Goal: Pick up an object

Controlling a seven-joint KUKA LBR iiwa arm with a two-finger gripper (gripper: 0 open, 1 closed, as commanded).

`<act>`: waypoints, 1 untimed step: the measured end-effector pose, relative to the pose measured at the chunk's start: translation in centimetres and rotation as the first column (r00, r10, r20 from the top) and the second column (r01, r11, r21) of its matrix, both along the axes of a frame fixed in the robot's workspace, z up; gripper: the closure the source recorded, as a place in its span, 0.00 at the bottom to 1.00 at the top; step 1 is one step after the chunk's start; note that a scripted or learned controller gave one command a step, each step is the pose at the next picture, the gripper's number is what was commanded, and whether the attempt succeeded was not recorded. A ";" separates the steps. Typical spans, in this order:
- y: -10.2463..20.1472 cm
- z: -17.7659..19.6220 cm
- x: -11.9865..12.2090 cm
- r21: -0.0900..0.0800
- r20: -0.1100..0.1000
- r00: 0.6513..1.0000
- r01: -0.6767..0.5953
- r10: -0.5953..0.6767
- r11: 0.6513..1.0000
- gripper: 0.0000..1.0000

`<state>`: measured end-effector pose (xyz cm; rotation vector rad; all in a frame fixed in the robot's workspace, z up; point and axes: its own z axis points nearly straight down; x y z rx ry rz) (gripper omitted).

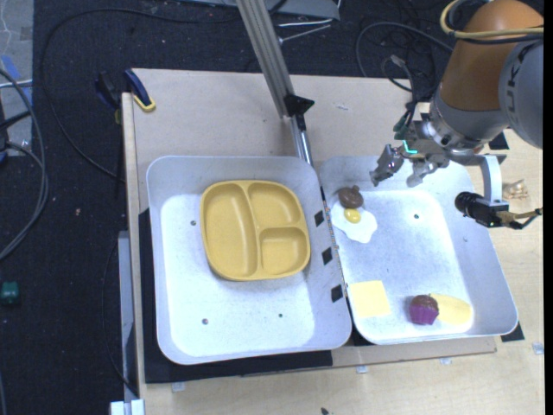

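Camera view: bench from above at a slant, two shallow white bins side by side. Gripper (399,166) above far edge of right bin (484,266), fingers spread apart, nothing between them, not touching any object. Candidate objects all in right bin: small brown piece (350,198) near far left corner, touching or just overlapping toy fried egg (357,223) directly in front of it; flat yellow square (370,298) near front left; purple piece (423,309) at front, resting against pale yellow flat piece (454,310). Nearest candidate to gripper: brown piece, to its left and lower in frame. Probable risks, judged from layout: flat items (egg, square, pale yellow piece) low against bin floor, so fingers likely to close above them or scrape floor; brown piece close to bin wall and to egg, so one finger may strike wall or push egg instead of closing cleanly; purple piece rounded, may roll or squirt out under off-centre closure. Left bin (173,318) occupied by yellow divided tray (255,229), not in path. Slanted metal pole (268,50) crossing from top to junction of bins, near far left corner of right bin; possible obstruction for approach from that side. Black fitting (479,206) with cable at right rim, close to arm (488,67).
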<state>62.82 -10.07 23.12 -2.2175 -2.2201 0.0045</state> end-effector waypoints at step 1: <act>0.0 0.2 0.1 -0.001 0.005 1.000 -0.001 0.001 1.000 0.00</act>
